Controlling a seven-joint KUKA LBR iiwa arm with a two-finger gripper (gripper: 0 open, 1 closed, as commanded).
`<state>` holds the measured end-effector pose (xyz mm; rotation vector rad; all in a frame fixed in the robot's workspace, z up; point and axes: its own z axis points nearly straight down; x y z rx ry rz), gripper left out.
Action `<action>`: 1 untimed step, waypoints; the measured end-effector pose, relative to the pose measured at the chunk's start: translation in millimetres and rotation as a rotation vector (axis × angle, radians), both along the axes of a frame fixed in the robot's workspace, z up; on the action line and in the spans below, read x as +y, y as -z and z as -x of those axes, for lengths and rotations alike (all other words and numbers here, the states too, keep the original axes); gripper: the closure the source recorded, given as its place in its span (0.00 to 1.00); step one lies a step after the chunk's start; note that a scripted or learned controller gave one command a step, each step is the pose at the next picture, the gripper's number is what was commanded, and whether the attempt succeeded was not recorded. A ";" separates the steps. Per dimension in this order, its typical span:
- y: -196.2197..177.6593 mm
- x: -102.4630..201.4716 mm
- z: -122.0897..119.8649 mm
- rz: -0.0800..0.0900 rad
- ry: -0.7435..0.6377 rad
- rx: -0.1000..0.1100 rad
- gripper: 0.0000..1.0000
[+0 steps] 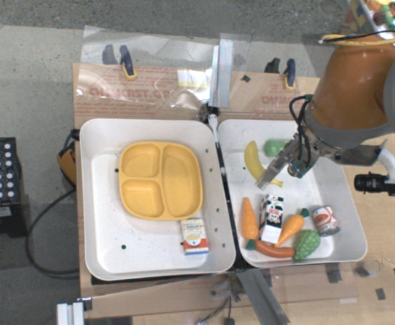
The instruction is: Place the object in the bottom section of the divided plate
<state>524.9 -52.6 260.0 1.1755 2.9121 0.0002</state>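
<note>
The end effector [279, 170] hangs low over the right bin [343, 181], in its upper middle part, just beside the banana [253, 160]. Whether it is open or closed cannot be determined from this view; the tip reads as a single grey bar slanting down to the left, and nothing is visibly clamped in it.

The task does not name the object. Judging by position, the banana is the likely candidate: it lies immediately left of the tip, with its long axis running from upper left to lower right, roughly parallel to the bin's left wall. A small green item [274, 147] lies just above the tip, partly covered by the wrist.

The divided plate [161, 180] rests in the left bin [99, 215], well apart from the end effector and directly to its left across the wall between the bins. Which compartment counts as the bottom section is a matter of judgement; the lower-left compartment is the probable target.

A small carton [194, 236] stands just below the plate. The lower part of the right bin holds a milk carton [272, 217], two carrots [249, 217], a sausage [274, 250], a green lump [307, 244] and a can [324, 220], crowded and touching.

The arm body hides the bin's upper right corner.
</note>
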 end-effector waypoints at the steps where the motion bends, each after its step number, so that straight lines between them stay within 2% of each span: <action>1: 29.1 67.3 -19.7 0.000 0.033 0.002 1.00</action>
